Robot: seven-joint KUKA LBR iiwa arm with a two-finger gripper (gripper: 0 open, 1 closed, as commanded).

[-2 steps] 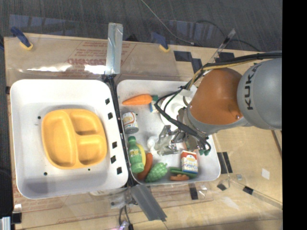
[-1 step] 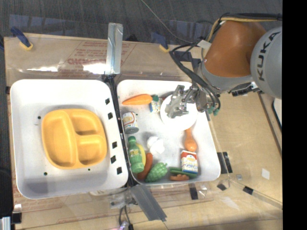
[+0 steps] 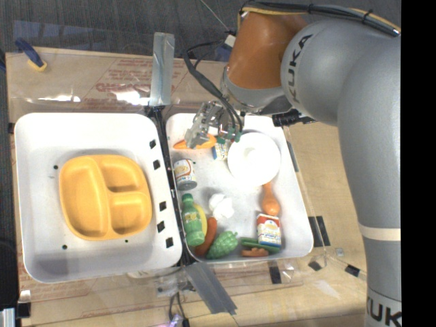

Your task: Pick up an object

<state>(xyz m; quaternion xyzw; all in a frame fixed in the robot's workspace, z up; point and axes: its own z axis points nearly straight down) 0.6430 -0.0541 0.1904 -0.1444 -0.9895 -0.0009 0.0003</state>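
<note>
Gripper (image 3: 201, 132) sits at the far left corner of the right bin (image 3: 294, 182), low over an orange carrot-like piece (image 3: 182, 144) lying against the wall. Fingers look slightly parted around it, but the view is too cluttered to say for sure; cannot tell whether it is open, closed or gripping. No object is seen clearly between the fingers.

All positions relative to the white bowl (image 3: 253, 158), which lies upside down in the far half of the right bin:
- carrot-like piece: left of the bowl, near the bin's far left corner.
- small can (image 3: 184, 174): left and nearer.
- green bottle (image 3: 193, 219): left, well nearer, along the divider wall.
- white crumpled item (image 3: 221, 205): just nearer than the bowl.
- orange vegetable (image 3: 270, 200) and small carton (image 3: 270, 231): nearer, right side.
- green leafy toy (image 3: 224, 244): near edge.

Judgement: the step in hand is a grasp at the corner. To do it well, close squarely on the piece, then lift straight up before any sideways move.

Clearances: wall tight behind and left of the target; bowl rim just beside on the right. Open room is upward only. Left bin (image 3: 30, 182) holds a yellow tray (image 3: 105, 196), with bare floor around it.
</note>
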